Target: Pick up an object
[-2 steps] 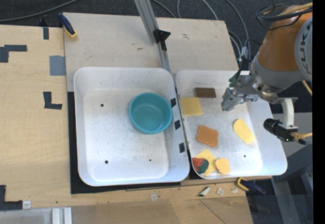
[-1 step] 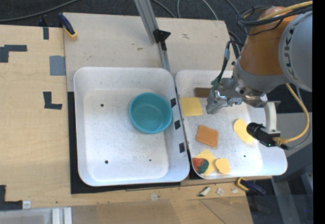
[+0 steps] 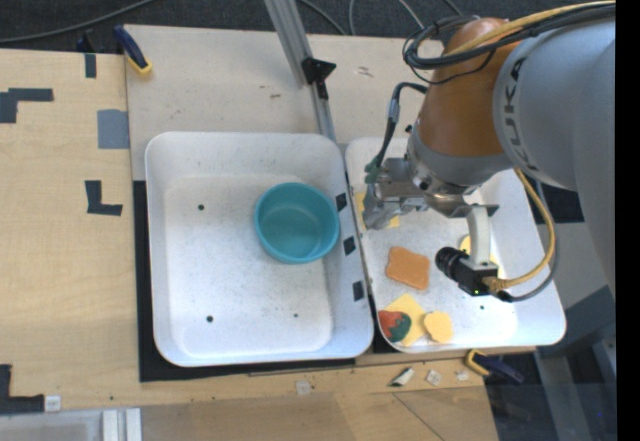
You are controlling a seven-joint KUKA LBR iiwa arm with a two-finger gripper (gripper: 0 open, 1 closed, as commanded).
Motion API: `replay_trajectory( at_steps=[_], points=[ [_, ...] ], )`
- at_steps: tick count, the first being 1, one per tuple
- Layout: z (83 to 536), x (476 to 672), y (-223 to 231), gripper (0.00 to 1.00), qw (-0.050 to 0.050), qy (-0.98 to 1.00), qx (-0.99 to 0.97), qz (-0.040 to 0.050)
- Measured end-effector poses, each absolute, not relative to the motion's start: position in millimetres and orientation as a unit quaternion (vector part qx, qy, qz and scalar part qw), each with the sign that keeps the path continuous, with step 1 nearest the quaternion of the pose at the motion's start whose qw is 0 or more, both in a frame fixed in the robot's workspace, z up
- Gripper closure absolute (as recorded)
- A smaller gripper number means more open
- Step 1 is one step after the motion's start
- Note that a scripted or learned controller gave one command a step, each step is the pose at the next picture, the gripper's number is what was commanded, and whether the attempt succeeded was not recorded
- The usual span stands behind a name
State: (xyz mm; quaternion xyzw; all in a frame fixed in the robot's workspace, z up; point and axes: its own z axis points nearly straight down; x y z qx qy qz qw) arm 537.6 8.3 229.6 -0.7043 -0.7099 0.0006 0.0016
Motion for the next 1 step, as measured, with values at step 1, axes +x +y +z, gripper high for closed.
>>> replay_trajectory(
  at_steps=[1],
  points=[
    [238.8, 533.3, 64.4, 1.0, 0.001, -0.71, -0.704, -0.0002]
  ],
)
